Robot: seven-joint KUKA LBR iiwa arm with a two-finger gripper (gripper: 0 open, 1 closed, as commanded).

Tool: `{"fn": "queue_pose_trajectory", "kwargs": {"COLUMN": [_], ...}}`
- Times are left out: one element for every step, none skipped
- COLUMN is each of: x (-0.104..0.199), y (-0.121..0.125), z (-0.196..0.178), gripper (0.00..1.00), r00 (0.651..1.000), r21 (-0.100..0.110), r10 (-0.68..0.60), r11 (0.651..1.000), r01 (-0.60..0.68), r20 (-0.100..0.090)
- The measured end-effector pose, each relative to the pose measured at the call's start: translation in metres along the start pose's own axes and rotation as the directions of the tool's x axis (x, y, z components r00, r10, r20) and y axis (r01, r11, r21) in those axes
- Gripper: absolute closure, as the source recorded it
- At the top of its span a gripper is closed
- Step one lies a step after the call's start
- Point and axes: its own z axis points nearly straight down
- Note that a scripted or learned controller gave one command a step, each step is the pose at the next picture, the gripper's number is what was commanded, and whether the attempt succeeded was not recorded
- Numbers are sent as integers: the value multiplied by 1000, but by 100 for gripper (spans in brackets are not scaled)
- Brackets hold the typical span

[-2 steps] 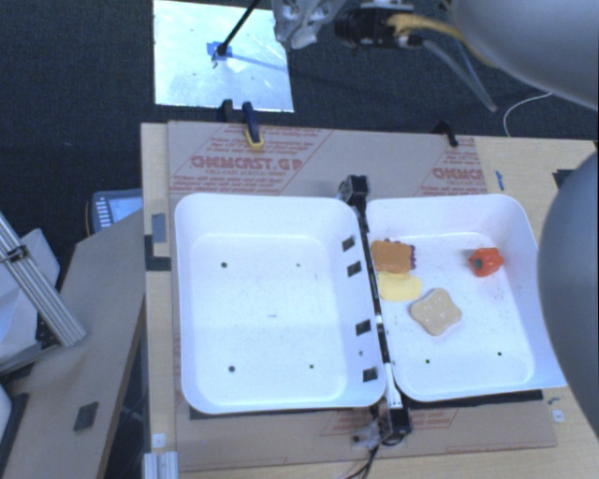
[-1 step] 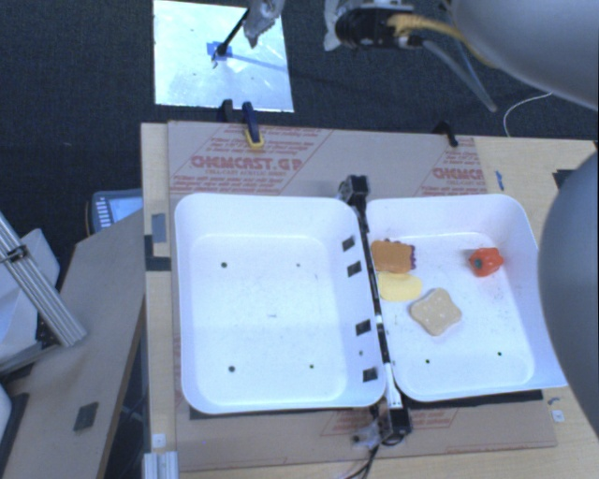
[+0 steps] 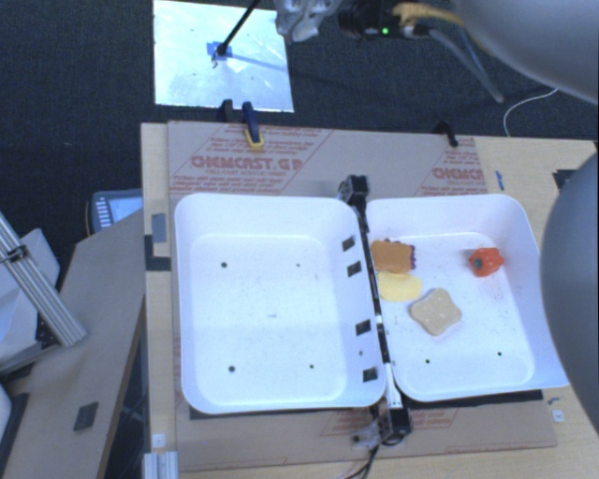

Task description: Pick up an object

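In the right bin (image 3: 510, 360) lie several toy foods. An orange waffle-like piece with a purple edge (image 3: 392, 255) sits near the divider. Just below it is a flat yellow piece (image 3: 400, 287). A tan bread slice (image 3: 435, 312) lies lower, toward the bin's middle. A red-orange pepper (image 3: 485, 262) rests at the bin's right. My gripper (image 3: 301, 16) hangs high at the top edge of the view, far above and behind the bins, with nothing seen in it.
The left bin (image 3: 187, 281) stands beside the right one, joined by black clips (image 3: 354, 190). Both rest on a cardboard sheet (image 3: 281, 159) on the bench. A shiny metal plate (image 3: 223, 56) lies behind. The grey arm (image 3: 571, 281) looms at the right edge.
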Motion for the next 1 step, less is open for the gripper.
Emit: {"fn": "queue_pose_trajectory", "kwargs": {"x": [0], "y": [0], "z": [0], "gripper": [0], "r00": [1000], "r21": [1], "r10": [-1], "r11": [1000], "r01": [1], "r20": [0]}}
